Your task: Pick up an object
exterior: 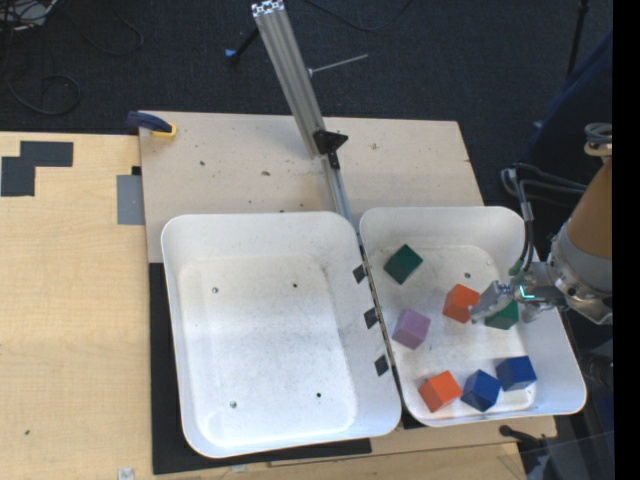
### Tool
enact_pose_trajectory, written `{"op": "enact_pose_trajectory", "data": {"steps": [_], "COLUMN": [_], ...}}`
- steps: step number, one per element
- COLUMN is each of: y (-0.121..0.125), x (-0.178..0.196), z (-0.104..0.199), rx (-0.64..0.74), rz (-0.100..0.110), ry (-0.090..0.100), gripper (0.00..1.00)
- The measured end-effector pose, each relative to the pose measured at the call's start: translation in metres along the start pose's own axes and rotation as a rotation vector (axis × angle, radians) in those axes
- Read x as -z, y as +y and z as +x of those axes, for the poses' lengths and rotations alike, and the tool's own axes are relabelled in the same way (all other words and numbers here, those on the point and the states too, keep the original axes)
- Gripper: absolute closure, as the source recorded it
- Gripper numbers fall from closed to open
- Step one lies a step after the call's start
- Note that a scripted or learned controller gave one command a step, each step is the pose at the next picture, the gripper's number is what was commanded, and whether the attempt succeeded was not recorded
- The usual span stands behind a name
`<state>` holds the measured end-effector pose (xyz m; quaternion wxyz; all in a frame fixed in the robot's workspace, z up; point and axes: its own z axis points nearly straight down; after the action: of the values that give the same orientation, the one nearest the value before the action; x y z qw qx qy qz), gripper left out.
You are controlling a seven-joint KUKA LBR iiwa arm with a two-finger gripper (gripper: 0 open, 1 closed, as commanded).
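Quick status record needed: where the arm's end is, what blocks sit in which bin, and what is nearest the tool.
gripper: low in the right bin
nearest blocks: orange block and green block, both right beside it
other blocks in the right bin: dark green, purple, orange, two blue
left bin: speckled white floor

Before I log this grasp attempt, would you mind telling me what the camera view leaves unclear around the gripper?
- The gripper is too small and blurred in the camera view to tell whether it grips anything.
- The green block beside it is partly covered by the gripper, so contact cannot be judged.
- The orange block sits close to the gripper; whether they touch is unclear.
- The arm is cut off by the right edge.
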<state>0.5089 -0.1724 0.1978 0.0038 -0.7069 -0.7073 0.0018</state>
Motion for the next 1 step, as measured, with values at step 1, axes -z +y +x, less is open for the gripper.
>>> {"op": "enact_pose_trajectory", "data": {"steps": [1], "y": [0.0008], "x": [0.0022], "z": [-0.0008], "rx": [-0.003], "rz": [-0.005], "ry": [-0.001], "gripper": [0.00]}}
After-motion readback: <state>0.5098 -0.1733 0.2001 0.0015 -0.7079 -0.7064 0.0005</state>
